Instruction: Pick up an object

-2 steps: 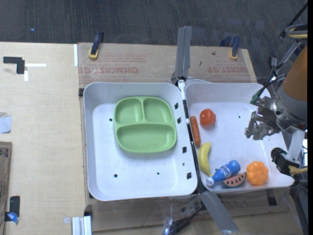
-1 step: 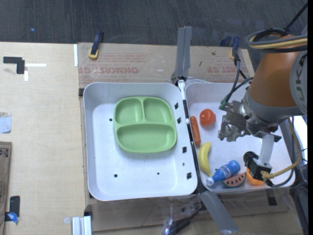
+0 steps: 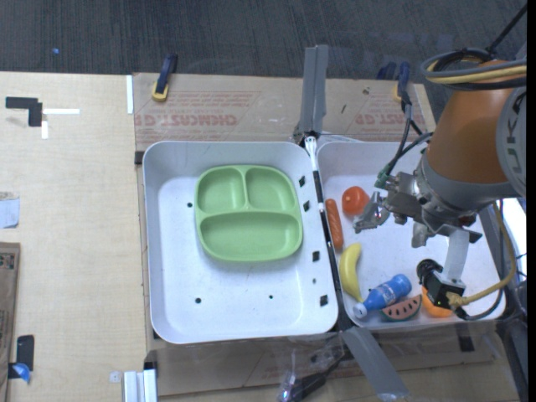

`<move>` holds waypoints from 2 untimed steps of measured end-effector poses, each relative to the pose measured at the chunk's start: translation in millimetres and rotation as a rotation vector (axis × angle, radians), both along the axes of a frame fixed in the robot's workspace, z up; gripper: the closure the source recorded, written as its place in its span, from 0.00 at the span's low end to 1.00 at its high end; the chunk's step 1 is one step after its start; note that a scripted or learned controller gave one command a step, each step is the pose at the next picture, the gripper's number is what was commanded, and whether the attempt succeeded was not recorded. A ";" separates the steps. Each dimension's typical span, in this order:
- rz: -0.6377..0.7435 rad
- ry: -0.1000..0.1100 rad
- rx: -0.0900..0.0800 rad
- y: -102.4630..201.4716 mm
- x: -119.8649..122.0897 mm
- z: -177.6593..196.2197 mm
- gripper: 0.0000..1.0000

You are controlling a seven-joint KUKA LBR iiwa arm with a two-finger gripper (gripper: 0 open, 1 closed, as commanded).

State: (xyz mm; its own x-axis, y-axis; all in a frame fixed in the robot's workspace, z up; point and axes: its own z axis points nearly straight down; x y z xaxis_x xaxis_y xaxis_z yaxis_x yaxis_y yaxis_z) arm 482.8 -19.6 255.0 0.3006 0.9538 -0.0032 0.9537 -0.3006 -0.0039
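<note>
My gripper [image 3: 394, 227] hangs over the right bin [image 3: 381, 162], its two fingers spread apart and open with nothing between them. Just left of the near finger [image 3: 369, 218] lies a small red ball-like object [image 3: 354, 198]. An orange sausage [image 3: 334, 223] lies along the bin's left wall. Below it is a yellow banana [image 3: 350, 268]. A blue bottle [image 3: 385, 294] and a watermelon slice [image 3: 402, 308] rest at the bin's front edge. An orange piece [image 3: 435, 302] sits at the front right, partly behind a cable.
The left bin [image 3: 167, 249] holds a green divided plate [image 3: 249, 212]. A raised divider [image 3: 316, 199] separates the two bins. The arm's orange band [image 3: 469, 132] and its cables cover the right bin's right side. A yellow-handled clamp [image 3: 164, 77] lies on the cardboard behind the bins.
</note>
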 end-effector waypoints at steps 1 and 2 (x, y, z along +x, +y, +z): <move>-0.006 0.000 0.000 -50.9 33.0 -29.0 0.00; 0.040 -0.001 0.000 -64.2 81.4 -64.5 0.00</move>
State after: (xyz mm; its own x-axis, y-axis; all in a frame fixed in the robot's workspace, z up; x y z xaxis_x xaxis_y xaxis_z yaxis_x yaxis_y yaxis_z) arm 564.2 -83.8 190.5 0.2620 0.9651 -0.0032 0.9651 -0.2620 -0.0032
